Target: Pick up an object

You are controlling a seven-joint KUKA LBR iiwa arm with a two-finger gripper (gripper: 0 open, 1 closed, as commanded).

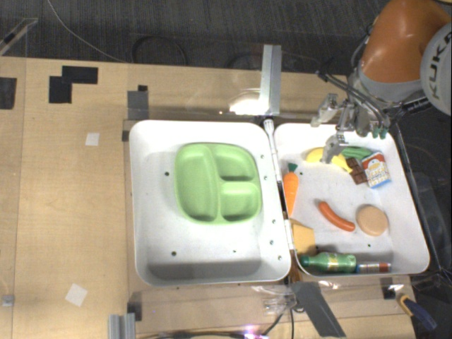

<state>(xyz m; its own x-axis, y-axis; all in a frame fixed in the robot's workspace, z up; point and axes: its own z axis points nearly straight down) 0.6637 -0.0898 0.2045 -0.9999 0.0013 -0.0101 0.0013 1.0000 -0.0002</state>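
Grey arm [434, 55] with rounded orange band [395, 37] (dark KUKA lettering alongside), slim metallic gripper [332, 150] beneath.

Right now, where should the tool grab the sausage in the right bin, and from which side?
Take the sausage across its middle, coming straight down from above. It lies flat and slanted on bare bin floor, apart from the round bun beside it, so fingers set crosswise to its long axis should probably fit.

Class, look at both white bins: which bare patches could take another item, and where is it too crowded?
Left bin: bare floor rings the green divided plate, widest along the near wall. Right bin: a small patch between the carrot, sausage and green bottle. Crowded at the far end, where the gripper hangs over the banana and snack packet.
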